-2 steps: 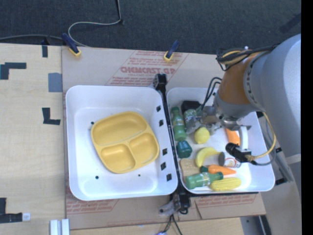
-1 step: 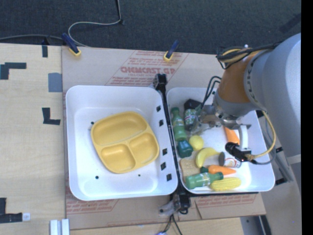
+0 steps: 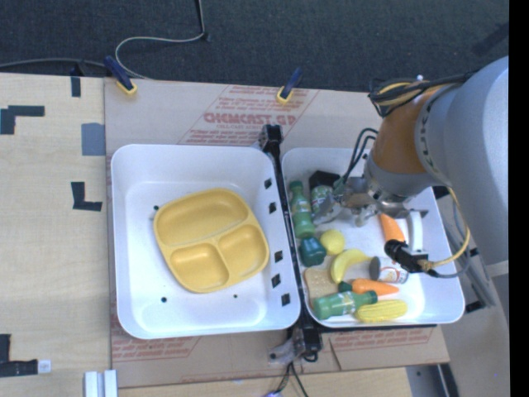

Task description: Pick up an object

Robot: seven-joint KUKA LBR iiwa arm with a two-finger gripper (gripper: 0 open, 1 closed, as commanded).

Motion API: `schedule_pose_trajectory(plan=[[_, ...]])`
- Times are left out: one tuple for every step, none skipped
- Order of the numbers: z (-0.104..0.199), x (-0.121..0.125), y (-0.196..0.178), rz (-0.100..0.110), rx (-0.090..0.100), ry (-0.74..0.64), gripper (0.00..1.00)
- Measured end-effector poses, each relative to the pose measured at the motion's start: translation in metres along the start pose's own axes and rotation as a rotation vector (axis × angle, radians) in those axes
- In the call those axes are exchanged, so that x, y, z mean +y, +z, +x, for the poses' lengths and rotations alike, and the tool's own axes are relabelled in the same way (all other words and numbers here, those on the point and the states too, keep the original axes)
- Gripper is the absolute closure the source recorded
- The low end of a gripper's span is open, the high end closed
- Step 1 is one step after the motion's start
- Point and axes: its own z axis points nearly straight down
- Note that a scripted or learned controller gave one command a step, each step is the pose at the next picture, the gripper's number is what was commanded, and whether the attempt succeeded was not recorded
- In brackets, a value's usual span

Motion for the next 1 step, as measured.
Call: schedule_pose_trajectory(plan=[[0.0082, 0.056, 0.0125, -0.017, 0.002, -0.003, 0.0]])
